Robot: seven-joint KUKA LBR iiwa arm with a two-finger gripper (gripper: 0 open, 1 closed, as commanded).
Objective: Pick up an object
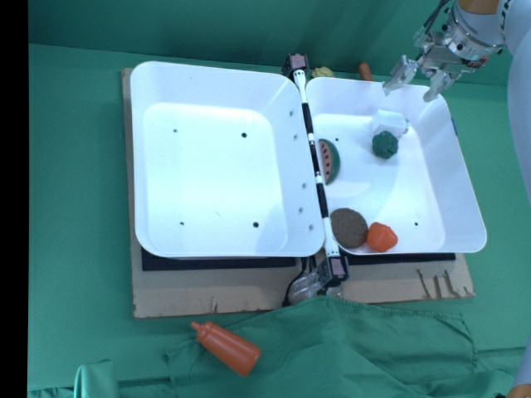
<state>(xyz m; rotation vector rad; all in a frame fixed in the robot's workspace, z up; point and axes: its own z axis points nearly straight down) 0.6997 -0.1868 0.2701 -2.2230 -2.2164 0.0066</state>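
Watermelon slice [328, 160], broccoli [384, 144], brown patty [348, 227], orange pepper [382, 236] fill right bin [448, 181]; hand [418, 81] released above.

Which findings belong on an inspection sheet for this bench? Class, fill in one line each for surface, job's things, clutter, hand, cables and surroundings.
Surface: two white bins side by side, left bin and right bin, on brown cardboard over green cloth.
Job's things: in the right bin, a watermelon slice at the left wall, a dark green lump beside a white piece, a brown disc touching an orange piece.
Clutter: orange bottle lying on the cloth, outside the bins.
Hand: hand open above the right bin's far rim, holding nothing.
Cables: nothing seen.
Surroundings: rumpled green cloth in front.
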